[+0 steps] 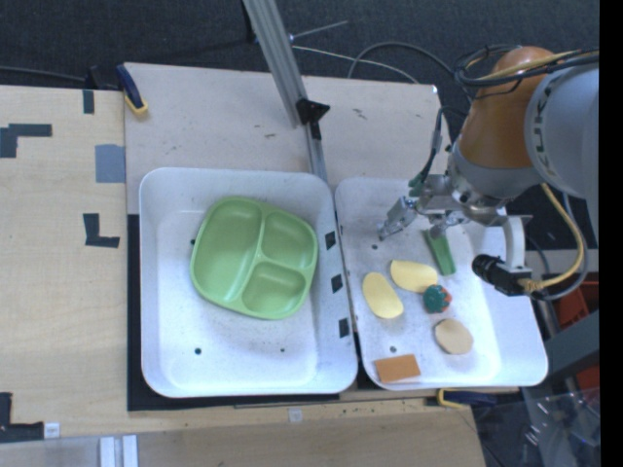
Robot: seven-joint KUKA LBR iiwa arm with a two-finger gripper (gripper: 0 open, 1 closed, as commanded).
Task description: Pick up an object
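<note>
Nearest in the right white bin (521,358) lie a flat orange block (397,368) and a tan round disc (453,337). Beyond them sit two yellow oval pieces (383,295) and a small teal ball (435,299). A green stick (441,253) lies under the tool (421,217), whose fingers stand apart, holding nothing. The pieces crowd together, so a descent may nudge neighbours and miss. The left bin holds a green divided plate (255,258).

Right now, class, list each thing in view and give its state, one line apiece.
Green divided plate: lying tilted in the left bin.
Two yellow pieces: flat in the right bin, touching.
Teal ball: resting beside them.
Tan disc: flat.
Orange block: flat, near edge.
Gripper: above right bin.
</note>
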